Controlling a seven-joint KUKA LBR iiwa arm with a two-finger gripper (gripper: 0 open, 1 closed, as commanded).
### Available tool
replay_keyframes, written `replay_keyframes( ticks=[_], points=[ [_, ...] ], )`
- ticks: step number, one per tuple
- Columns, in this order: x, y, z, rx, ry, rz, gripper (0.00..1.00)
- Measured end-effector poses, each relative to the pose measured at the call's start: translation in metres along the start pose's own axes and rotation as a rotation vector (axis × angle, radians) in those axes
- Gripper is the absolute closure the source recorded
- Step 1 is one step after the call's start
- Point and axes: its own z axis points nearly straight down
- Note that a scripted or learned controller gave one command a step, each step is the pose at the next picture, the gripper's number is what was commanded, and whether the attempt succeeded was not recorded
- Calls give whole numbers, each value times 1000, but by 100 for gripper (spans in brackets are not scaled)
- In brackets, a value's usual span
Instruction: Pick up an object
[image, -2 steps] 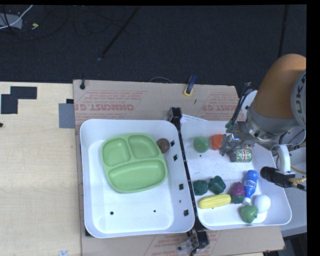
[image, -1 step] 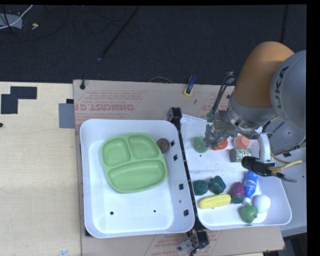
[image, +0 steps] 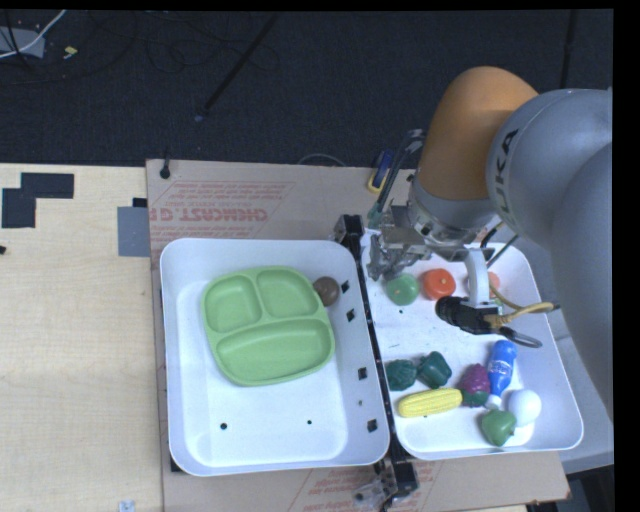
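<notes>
The grey arm with its orange band (image: 470, 120) reaches in from the upper right of the frame, its gripper (image: 392, 262) lowered over the top left corner of the right bin (image: 560, 420), just above a green ball (image: 402, 290); whether the pincer is open or closed cannot be told. A red tomato (image: 437, 284) lies beside the ball. Lower in that bin sit a yellow corn cob (image: 430, 402), a blue bottle (image: 501, 364) and a white egg (image: 523, 405). In the left bin (image: 190, 420), a green divided plate (image: 268, 325) rests near a small brown ball (image: 326, 290).
</notes>
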Motion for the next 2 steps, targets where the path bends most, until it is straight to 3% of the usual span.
replay_keyframes(
  ticks=[1,2],
  points=[
    [51,12,13,1,0,1,100],
    [48,9,-5,0,-1,3,100]
  ],
)
